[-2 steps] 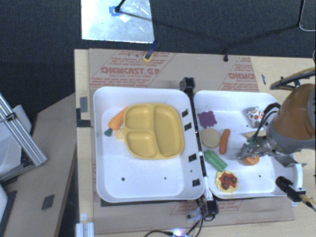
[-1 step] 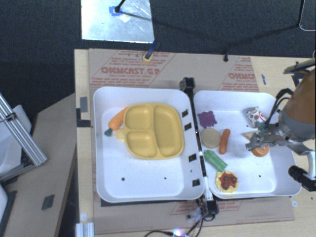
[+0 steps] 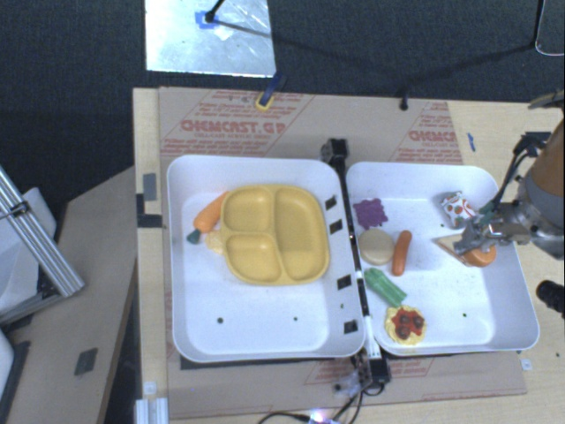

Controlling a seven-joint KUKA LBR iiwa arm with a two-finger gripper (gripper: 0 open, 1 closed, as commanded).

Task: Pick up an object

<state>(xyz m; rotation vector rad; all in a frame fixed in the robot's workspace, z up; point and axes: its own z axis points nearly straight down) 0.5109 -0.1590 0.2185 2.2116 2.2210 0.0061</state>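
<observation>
Lying flat on a pale wooden desk (image 3: 106,237), a sheet of printed brown cardboard (image 3: 300,117) carried two shallow white plastic bins side by side; dark carpet (image 3: 71,60) surrounded the desk, and a shiny square metal plate (image 3: 190,29) lay on the floor beyond it. The left bin (image 3: 256,325) held a smooth yellow three-compartment tray (image 3: 269,234), with a toy carrot (image 3: 210,212) touching its left edge. The right bin (image 3: 450,312) held small moulded toy foods: a knobbly purple grape cluster (image 3: 371,211), a round beige bun (image 3: 375,246), an orange sausage (image 3: 402,252) just beside the bun, a green oblong piece (image 3: 385,286), a yellow disc topped with red (image 3: 405,323), a white ball with red patches (image 3: 455,208), and an orange piece (image 3: 481,256) beside a tan wedge (image 3: 448,245). The grey arm's gripper (image 3: 481,237) hung directly over the orange piece near the right bin's right wall; whether the jaws were wide, narrow or closed on anything could not be told.
</observation>
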